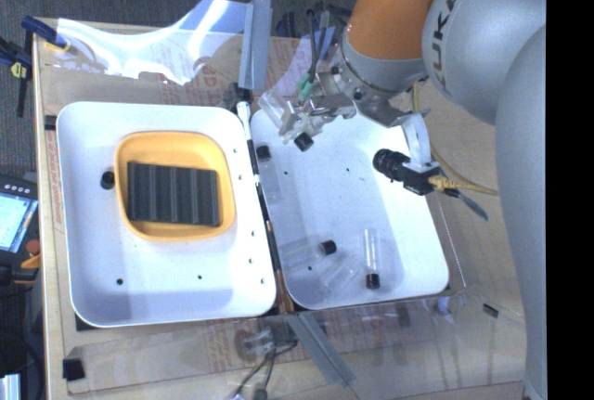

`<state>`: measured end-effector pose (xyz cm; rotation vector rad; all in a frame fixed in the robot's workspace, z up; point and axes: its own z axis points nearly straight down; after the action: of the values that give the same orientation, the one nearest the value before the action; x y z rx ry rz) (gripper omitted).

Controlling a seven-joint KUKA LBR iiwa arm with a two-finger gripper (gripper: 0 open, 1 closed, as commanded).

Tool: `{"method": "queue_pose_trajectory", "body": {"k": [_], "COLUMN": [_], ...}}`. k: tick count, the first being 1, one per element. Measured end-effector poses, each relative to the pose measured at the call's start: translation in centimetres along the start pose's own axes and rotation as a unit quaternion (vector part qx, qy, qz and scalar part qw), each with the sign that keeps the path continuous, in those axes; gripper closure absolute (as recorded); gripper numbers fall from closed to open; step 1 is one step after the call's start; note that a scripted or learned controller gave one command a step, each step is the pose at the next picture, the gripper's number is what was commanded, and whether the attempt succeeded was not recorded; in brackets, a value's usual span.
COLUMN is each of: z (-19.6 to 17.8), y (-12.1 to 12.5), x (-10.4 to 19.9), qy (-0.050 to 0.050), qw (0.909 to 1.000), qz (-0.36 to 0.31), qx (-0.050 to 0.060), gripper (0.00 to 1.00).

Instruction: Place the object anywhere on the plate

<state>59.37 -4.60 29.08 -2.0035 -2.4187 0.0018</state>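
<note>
A yellow plate (173, 146) lies in the left bin (83, 277), with a dark ridged block (174, 194) resting on it. My gripper (299, 122) hangs over the far left corner of the right bin (413, 203), close to the wall between the bins. A small black piece (303, 142) shows right at its tip; I cannot tell whether it is held. Clear vials with black caps lie in the right bin's near part: one (371, 257) upright in the view, another (320, 250) to its left. A small black item (263, 152) sits by the dividing wall.
A small black bit (108, 178) lies in the left bin beside the plate. A black cylinder on the arm (397, 167) juts over the right bin. Crumpled clear plastic (148, 45) and a grey bar (253, 41) lie behind the bins.
</note>
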Motion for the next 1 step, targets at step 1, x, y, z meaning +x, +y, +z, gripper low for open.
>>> {"method": "queue_pose_trajectory", "body": {"k": [1], "z": [9.45], "y": [2.11], "x": [5.37], "qy": [0.000], "qw": [0.9945], "qz": [-0.105], "qx": [0.002], "gripper": [1.00]}}
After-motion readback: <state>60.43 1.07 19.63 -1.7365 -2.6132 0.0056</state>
